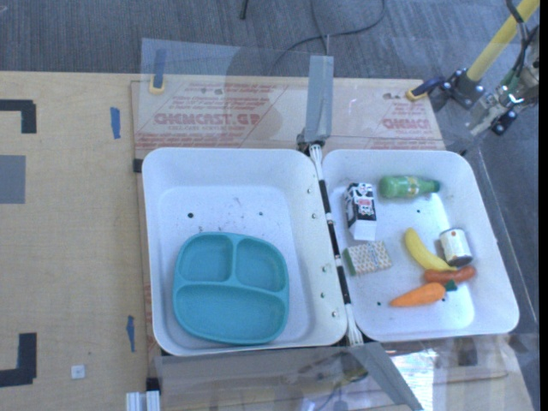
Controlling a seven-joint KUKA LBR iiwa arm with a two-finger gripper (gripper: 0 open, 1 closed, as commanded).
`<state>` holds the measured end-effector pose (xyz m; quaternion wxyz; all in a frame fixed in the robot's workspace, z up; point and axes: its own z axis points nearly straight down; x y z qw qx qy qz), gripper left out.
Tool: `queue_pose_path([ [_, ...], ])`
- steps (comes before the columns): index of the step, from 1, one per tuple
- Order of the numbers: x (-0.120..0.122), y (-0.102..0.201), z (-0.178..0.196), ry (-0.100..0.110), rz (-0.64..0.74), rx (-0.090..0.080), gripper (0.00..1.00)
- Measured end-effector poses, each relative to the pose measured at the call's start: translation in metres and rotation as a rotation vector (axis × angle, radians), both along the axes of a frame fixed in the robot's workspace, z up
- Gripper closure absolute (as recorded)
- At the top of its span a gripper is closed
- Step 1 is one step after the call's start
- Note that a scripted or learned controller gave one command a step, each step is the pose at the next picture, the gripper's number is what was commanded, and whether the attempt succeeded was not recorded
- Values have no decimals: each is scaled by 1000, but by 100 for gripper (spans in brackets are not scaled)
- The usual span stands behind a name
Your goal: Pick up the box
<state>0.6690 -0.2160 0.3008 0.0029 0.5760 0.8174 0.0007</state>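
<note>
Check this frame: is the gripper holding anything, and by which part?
Nothing is held. The box lies untouched in the right bin.

One fixed camera looks down at a slant from above the bench [68, 229], fairly far off. Both white bins [163, 178] fit inside; grey floor [103, 7] seemingly lies beyond the bench's far edge.

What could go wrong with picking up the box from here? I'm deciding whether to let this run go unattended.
The box lies flat and low near the right bin's left wall, so the claw may strike the wall or skid over the box. The milk carton stands close above it, and a descending claw might clip or grab that instead. The banana sits just to the right, leaving little room on that side.
</note>
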Motion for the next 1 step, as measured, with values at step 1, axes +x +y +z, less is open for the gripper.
queue_pose_path([
  [1,-2,14,-62,5,-66,3,100],
])
